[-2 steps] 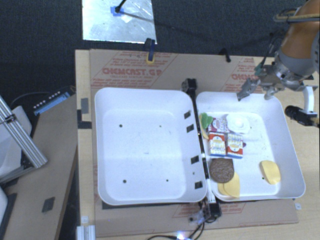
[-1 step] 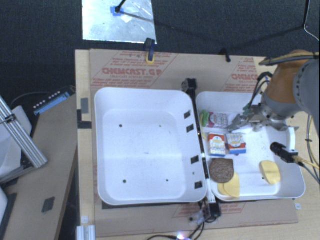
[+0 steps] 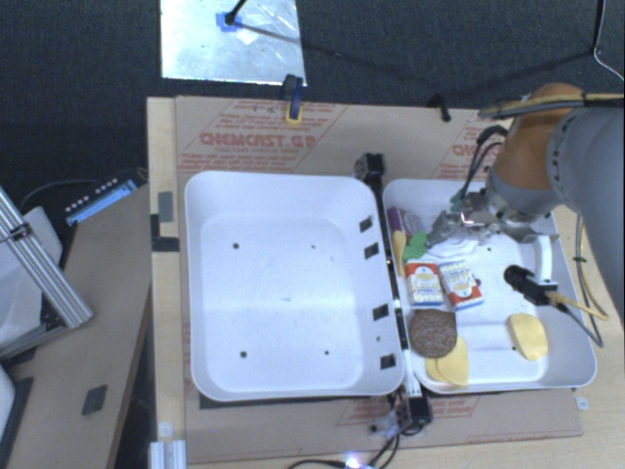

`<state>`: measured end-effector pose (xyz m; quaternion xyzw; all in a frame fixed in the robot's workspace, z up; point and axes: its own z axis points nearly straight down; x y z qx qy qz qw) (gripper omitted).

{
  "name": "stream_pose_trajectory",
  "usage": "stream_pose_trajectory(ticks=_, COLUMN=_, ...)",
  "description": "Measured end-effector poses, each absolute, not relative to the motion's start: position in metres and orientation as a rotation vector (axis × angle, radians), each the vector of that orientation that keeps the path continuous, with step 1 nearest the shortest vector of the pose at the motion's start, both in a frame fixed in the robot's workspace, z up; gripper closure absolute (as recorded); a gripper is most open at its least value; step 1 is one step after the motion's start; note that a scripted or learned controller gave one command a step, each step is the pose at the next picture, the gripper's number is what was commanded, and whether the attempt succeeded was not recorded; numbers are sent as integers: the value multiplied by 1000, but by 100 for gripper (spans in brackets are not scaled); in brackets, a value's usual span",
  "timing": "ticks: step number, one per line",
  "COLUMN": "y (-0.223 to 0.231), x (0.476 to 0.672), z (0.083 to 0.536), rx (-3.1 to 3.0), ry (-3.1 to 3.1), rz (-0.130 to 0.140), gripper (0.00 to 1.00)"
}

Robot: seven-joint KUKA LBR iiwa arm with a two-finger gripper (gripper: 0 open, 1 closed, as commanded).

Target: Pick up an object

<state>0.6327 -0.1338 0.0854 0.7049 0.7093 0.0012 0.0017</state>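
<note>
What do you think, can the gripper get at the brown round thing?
Probably yes. The brown round thing lies uncovered in the right bin, nothing on top, and the gripper hangs over that same bin.

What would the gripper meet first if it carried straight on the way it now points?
Probably the green item just ahead of the gripper, near the right bin's left wall; depth is unclear, so it might touch the bin floor first.

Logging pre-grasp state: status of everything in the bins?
gripper, low in right bin, over the far clutter
red-and-white cartons, flat, side by side
brown disc, flat, overlapping yellow disc
yellow disc, flat, partly under brown disc
yellow wedge, flat, alone near right wall
purple stick, lying along left wall
</note>
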Motion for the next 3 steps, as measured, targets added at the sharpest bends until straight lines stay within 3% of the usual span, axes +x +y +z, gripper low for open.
stream_pose_trajectory(ticks=2, y=-85, x=493, z=84, rx=2225, ry=2226, rz=-3, gripper=0)
stream_pose_trajectory(ticks=3, y=-86, x=497, z=95, rx=2217, ry=2223, rz=3, gripper=100)
